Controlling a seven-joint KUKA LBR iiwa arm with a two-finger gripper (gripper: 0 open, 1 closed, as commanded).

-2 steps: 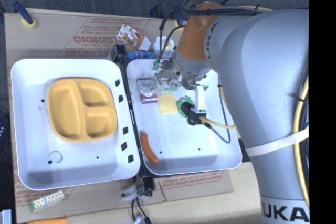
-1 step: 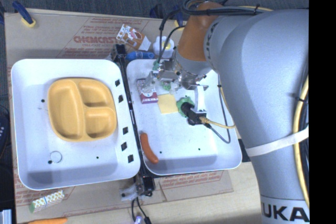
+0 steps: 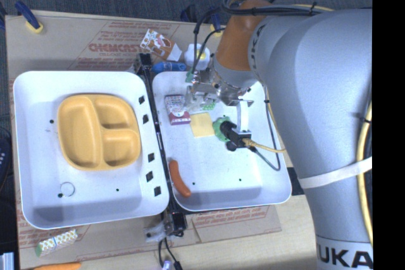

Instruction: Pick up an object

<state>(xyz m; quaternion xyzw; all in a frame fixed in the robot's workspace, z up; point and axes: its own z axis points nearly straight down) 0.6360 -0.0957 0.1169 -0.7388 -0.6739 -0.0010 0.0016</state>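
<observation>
At the left of the frame the left bin (image 3: 31,155) carries a yellow divided tray (image 3: 99,131), lying flat near its middle and well apart from everything else. Moving right past the divider, the right bin (image 3: 266,190) holds the small things: an orange sausage-shaped toy (image 3: 180,179) against its lower left wall, a small pink-and-white packet (image 3: 176,108) near the upper left, a pale yellow flat block (image 3: 202,124) just beside the packet, and a green piece (image 3: 221,128) next to the block.

The hand (image 3: 201,89) sits low over the upper part of the right bin, above the packet and the block; whether it is open or closed I cannot tell, and nothing can be seen gripped in it. The grey arm (image 3: 316,92) covers the right of the frame.

The yellow block looks the nearest candidate (a judgement only). It seems light, stiff and thin, so it would likely have to be pinched across two opposite edges; lying flat on smooth plastic, it could slide away.
</observation>
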